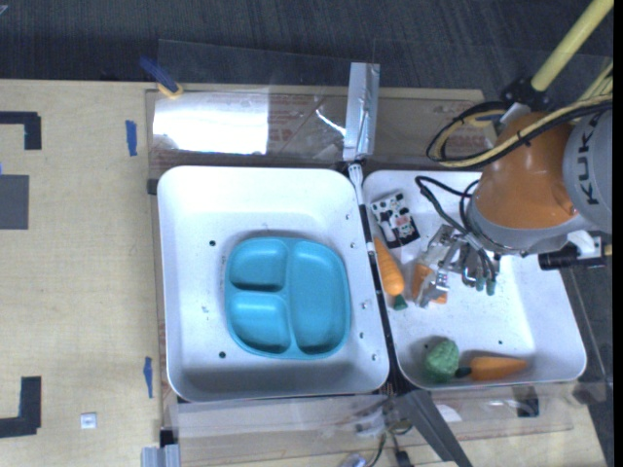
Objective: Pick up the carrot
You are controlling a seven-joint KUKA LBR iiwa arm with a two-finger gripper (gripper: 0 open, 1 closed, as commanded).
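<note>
- Two white bins on the counter [68,261]: the left bin [185,358] holds one blue divided plate [288,296].
- The right bin [555,348] holds two carrots.
- One carrot [389,272] lies by the left wall, long axis running near-to-far, green end nearest.
- The other carrot [496,366] lies crosswise, tip pointing right, leafy top [440,357] leftward.
- The hand [453,272] hovers beside the first carrot, something orange at its fingers; its grip state cannot be told.

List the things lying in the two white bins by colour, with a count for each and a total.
Orange: 3, a carrot, a small piece beside the claw, and a carrot
Blue: 1, a divided plate
Green: 1, a round vegetable
Total: 5
</note>
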